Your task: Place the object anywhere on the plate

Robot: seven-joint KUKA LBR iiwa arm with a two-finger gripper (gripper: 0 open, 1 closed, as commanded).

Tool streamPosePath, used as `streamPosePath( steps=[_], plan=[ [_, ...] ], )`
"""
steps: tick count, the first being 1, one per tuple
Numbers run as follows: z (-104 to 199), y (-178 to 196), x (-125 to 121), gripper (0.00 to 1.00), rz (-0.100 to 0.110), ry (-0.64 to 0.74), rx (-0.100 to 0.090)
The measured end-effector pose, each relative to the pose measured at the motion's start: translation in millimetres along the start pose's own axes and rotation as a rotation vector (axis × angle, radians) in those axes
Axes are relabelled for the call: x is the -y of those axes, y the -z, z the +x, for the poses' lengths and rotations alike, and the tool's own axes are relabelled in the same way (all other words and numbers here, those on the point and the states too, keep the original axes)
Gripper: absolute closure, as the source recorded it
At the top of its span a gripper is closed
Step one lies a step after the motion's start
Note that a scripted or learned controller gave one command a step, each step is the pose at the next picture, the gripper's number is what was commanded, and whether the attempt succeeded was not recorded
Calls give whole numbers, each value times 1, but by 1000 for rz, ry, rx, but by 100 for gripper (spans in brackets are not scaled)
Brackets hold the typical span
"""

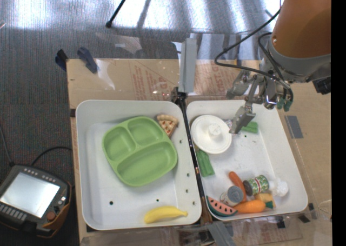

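Grey ribbed carpet behind; a cardboard-topped bench (130, 77) under clear film bears two shallow white plastic bins. Faint red print on the cardboard, unreadable.

Left bin (89, 185): green plate (139, 150), three moulded compartments, rounded corners, matte, set askew. A waffle-textured pizza slice (168, 124) touches its upper right corner. A smooth yellow banana (165, 214) lies near the front wall, apart from the plate. Bare white floor left and front of the plate.

Right bin (289, 169): round white lid (211, 134) with a knob, upper left. Green strip (205, 163) just below it. Front corner crowded: carrot (236, 179), labelled can (256, 184) (text too small), watermelon slice (222, 206). Bare floor at centre.

Gripper (240, 120) hangs over the right bin's upper part, beside the lid's right edge, with a green block (249, 127) just beside it. Cannot tell its state.

Handheld pendant (33, 198) with a lit screen on the floor, lower left.
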State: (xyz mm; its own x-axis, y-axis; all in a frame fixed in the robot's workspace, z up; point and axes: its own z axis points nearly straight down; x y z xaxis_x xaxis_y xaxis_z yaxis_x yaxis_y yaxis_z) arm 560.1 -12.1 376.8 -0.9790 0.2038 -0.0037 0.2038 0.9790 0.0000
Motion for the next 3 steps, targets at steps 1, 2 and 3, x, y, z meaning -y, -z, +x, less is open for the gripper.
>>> streamPosePath(
  steps=[1,2,3],
  plan=[
    [66,29,92,0,0,47,3],
    [48,19,179,0,1,-335,-4],
    [40,-4,214,0,4,-967,-7]
  ],
)
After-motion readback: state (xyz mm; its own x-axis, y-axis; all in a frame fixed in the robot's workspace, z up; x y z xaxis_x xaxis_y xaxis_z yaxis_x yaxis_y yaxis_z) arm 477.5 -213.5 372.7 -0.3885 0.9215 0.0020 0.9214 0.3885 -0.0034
